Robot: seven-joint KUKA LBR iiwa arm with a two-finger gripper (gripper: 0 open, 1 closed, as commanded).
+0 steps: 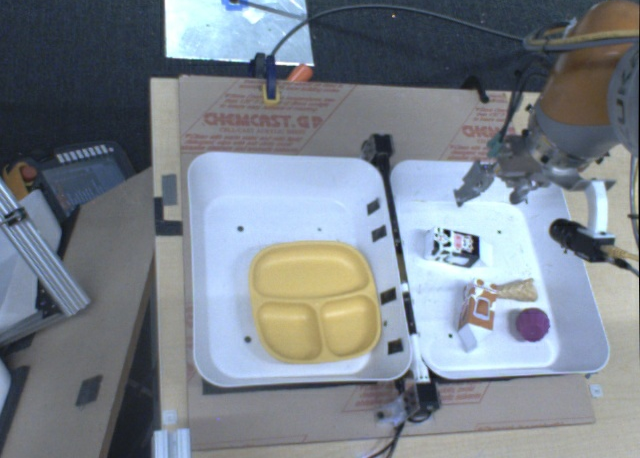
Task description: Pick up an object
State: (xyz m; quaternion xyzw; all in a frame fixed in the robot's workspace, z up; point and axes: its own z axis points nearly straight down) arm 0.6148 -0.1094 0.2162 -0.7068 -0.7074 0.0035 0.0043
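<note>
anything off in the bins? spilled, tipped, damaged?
Nothing stands out. Left bin holds a yellow divided tray, flat and intact. Right bin has a black-and-white carton, an orange-and-white carton, a tan piece and a purple ball, loose but no spill. Gripper hangs over the right bin's far end.

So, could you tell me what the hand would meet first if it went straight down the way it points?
Probably bare floor of the right bin, above the black-and-white carton; the hand hangs over it, though depth is unclear.
</note>
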